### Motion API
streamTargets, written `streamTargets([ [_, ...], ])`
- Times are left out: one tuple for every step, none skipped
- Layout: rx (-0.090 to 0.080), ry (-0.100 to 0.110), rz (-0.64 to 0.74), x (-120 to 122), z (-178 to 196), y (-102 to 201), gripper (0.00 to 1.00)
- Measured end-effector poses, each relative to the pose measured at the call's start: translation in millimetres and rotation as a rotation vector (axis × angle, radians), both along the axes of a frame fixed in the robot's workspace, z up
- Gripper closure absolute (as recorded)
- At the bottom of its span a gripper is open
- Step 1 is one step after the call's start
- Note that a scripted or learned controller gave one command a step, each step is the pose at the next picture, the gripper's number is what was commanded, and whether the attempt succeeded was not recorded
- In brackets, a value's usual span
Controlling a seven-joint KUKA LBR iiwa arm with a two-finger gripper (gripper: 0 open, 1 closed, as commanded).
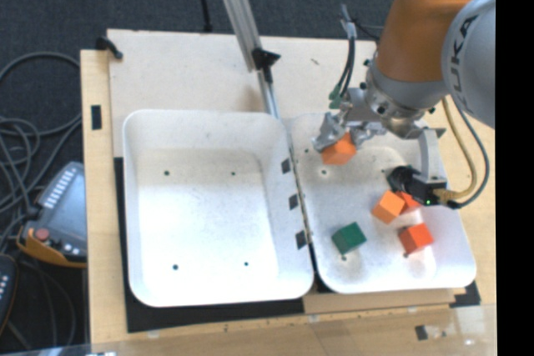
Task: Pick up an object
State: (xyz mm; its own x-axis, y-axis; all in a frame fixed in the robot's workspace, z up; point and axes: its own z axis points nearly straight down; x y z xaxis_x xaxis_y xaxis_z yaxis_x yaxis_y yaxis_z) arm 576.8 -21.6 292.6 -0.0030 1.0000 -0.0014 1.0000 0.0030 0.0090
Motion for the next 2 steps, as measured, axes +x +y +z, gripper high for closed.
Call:
streamTargets([
  [0.003,0.018,0.004,-3,-101,81,1.0],
  [0.002,0.001,0.003,74,-61,111,1.0],
])
